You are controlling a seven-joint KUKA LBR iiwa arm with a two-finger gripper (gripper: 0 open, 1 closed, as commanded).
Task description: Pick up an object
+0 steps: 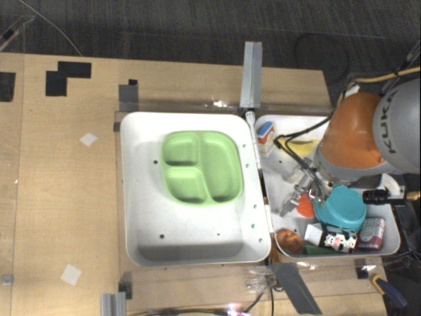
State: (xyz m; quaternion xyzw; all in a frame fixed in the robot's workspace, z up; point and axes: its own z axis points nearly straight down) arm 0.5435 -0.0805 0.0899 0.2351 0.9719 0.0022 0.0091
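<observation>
the gripper [297, 201] hangs low in the right bin [393, 241], jaw state unreadable. likely the reaching step. next: settle on the teal cup [342, 209] at its three o'clock.

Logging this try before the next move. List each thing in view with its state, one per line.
Green tray: upright in the left bin, three compartments, nothing in them.
Teal cup: in the right bin, among other items.
Orange ball: in the right bin, partly hidden.
Brown ball: at the bin's near left corner.
Gripper: low over the right bin, grip unclear.
</observation>
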